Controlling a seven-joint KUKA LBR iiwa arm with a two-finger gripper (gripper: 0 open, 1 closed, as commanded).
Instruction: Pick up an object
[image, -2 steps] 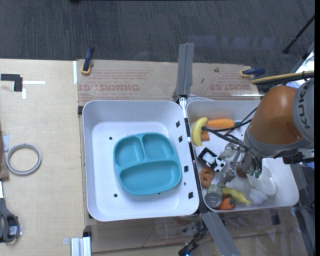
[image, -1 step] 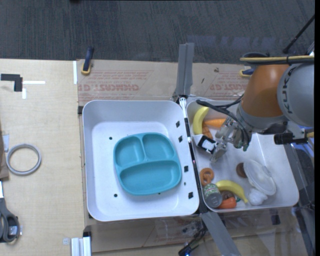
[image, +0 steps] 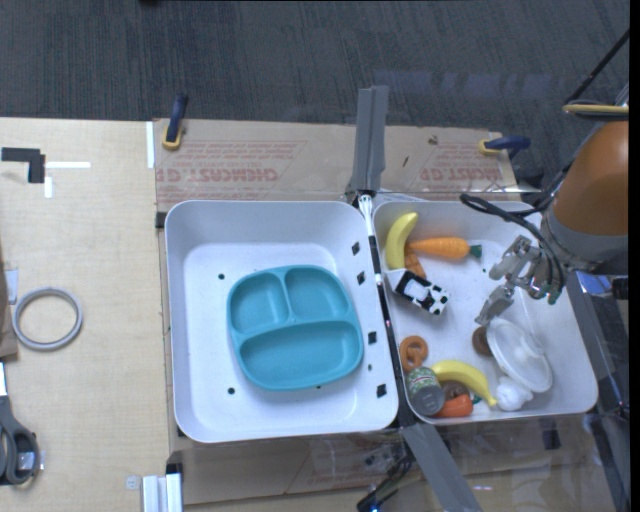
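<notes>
Claw hangs with fingers spread wide and holding nothing over the right bin, just above the clear plastic cup lying below it, while carrot and banana lie farther left.

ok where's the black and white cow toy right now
The cow toy lies in the right bin, near its left wall, just below the upper banana and the carrot, and above the orange ring.
</notes>
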